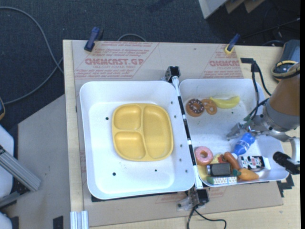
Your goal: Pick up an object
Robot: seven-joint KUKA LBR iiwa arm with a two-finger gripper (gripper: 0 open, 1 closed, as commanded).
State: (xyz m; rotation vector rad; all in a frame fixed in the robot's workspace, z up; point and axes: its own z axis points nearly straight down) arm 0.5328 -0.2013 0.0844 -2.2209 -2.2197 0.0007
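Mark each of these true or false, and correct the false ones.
1. The yellow divided plate lies in the left bin. True.
2. The banana lies on the yellow plate. False: it lies in the right bin, near the far wall.
3. The claw hangs over the right bin, beside the blue bottle. True.
4. The pink doughnut touches the chocolate doughnut. False: they lie well apart.
5. The plate has three compartments. True.

My gripper (239, 130) hung low in the right white bin (219, 87), just above a small blue plastic bottle (244, 142). Yellow three-compartment plate (142, 131) sat in the left bin (95, 128).
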